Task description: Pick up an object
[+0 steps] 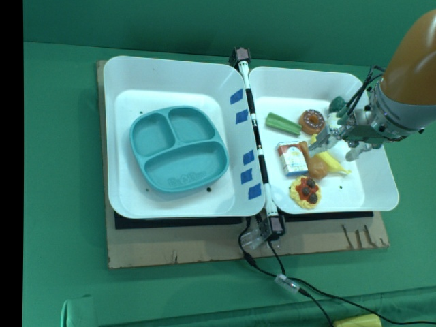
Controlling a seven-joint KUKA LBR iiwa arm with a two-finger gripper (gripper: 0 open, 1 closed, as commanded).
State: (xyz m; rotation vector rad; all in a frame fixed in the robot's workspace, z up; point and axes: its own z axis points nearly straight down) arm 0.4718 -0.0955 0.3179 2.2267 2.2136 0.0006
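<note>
Gripper [338,136] low over right bin [381,182], among toy food; jaws' state cannot be told. Below it: banana [335,162], orange piece [317,166], carton [293,158]. Doughnut [313,120], celery stick [282,122] nearby. Teal divided plate [178,150] in left bin [122,80].
</note>
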